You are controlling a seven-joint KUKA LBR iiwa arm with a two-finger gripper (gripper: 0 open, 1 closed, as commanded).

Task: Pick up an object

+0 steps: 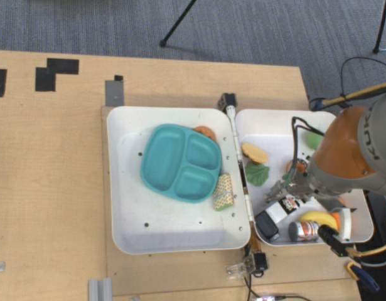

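Grey carpet beyond a tan table (54,187) bearing two white bins, right bin (268,127) with yellow banana (319,218), green leaf (257,174), black-and-white items near lowered tool (285,190), grip impossible to tell; teal tray (181,162) left.

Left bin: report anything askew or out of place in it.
The teal divided tray lies turned at an angle to the left bin's walls. A small patterned object leans at its lower right corner, and an orange item pokes out behind its top edge.
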